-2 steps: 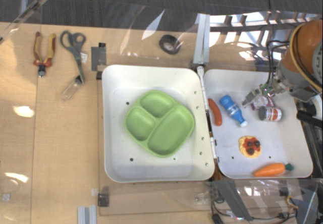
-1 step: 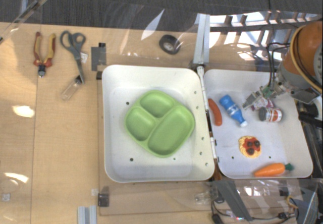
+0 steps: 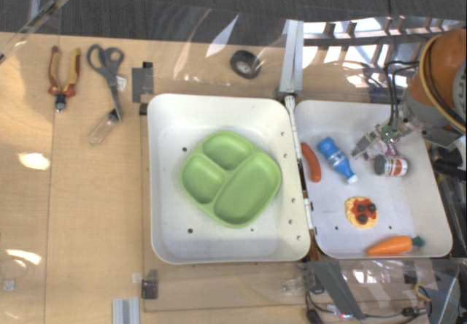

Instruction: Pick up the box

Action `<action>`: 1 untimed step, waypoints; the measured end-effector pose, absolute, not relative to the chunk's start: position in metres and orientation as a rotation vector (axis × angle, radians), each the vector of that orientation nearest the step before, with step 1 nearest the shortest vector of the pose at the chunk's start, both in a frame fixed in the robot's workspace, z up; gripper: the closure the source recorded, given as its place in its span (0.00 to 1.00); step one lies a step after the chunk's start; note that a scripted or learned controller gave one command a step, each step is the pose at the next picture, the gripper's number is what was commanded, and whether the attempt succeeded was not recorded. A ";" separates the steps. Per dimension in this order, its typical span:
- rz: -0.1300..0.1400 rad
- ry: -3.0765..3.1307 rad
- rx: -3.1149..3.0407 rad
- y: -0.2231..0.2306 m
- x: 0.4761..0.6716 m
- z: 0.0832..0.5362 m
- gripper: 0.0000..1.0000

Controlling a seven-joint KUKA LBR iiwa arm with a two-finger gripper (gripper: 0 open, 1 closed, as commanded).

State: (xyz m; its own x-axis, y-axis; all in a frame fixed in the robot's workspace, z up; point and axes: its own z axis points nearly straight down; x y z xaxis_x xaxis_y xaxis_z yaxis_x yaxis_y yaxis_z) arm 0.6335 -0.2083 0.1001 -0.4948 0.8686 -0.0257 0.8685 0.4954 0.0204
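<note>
Looking down on the bench, we see the left bin (image 3: pixel 168 235) bearing a green divided plate (image 3: pixel 231 178), and the right bin (image 3: pixel 430 206) holding a carrot (image 3: pixel 394 244), a sausage (image 3: pixel 311 161), a blue bottle (image 3: pixel 337 158), a pizza slice (image 3: pixel 362 211) and a small can (image 3: pixel 392 166). The gripper (image 3: pixel 381 141) hovers low by the can; we cannot tell its state. No box is evident among these things, so we judge the step a search: locating the target comes next.
</note>
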 end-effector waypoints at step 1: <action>0.008 2.700 1.540 -0.208 0.634 0.100 0.00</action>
